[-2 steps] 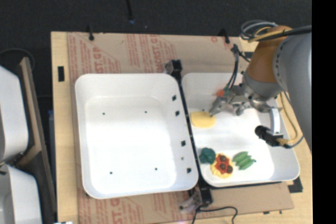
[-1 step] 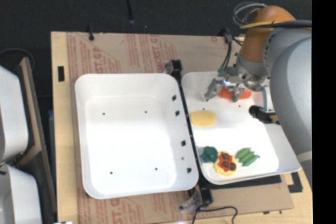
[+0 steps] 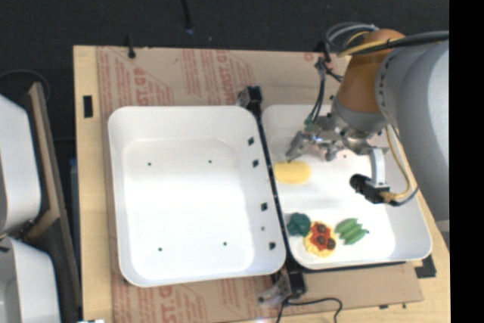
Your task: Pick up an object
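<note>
Two white bins sit side by side on one worktop (image 3: 98, 87), a brown board printed with red lettering. The left bin (image 3: 136, 155) is the larger in view; small dark dots mark its floor. The right bin (image 3: 412, 238) carries four loose objects. One yellow lump (image 3: 293, 173), rounded and pale, lies near the divider between the bins, in the upper half of the right bin. One dark green piece (image 3: 299, 223) lies near the front, close to the divider. One yellow piece with red spots (image 3: 321, 237) lies just beside it, on its right, the two apparently touching. One light green piece (image 3: 351, 230), elongated and ribbed, lies just right of the spotted piece, near the front wall. One arm: grey, with an orange band (image 3: 363, 76) above the wrist, reaching in from the right over the right bin. One end effector (image 3: 310, 148), low over the rear part of the right bin, just above and behind the yellow lump. Its metal fingers appear splayed moderately apart, one toward the divider and one toward the arm, though the detail is small and blurred. Nothing is seen between them; the nearer fingertip comes close to the top edge of the yellow lump, and whether it touches cannot be told. One black fitting (image 3: 367, 187) with a cable hangs below the wrist, over the bin floor. Black clips (image 3: 251, 96) line the divider.
</note>
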Controlling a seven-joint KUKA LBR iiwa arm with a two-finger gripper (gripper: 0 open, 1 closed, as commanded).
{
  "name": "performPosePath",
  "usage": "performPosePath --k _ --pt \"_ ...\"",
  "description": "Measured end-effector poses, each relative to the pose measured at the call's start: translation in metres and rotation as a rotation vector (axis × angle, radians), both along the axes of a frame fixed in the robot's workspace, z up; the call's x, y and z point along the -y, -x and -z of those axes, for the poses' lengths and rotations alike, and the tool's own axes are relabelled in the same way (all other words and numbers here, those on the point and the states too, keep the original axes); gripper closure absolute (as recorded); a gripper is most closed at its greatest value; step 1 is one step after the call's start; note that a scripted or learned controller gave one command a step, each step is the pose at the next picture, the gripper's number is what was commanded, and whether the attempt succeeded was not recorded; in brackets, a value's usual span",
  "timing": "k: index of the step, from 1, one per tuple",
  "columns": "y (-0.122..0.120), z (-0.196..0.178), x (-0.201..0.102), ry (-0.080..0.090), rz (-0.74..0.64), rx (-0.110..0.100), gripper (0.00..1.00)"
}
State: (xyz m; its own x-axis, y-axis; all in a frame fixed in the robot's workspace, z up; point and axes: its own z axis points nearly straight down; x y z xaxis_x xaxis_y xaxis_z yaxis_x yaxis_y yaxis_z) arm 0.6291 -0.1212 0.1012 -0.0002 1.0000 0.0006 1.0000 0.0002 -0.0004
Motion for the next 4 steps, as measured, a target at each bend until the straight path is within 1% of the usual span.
performPosePath --k 1,2,3,4 --pt "0.041 0.0 -0.026 0.0 0.0 0.0 0.0" --pt "0.032 0.0 -0.025 0.001 0.001 0.001 0.0" --pt "0.017 0.0 -0.021 0.001 0.0 0.001 0.0" --pt "0.038 -0.115 -0.003 0.002 0.002 0.011 0.0"
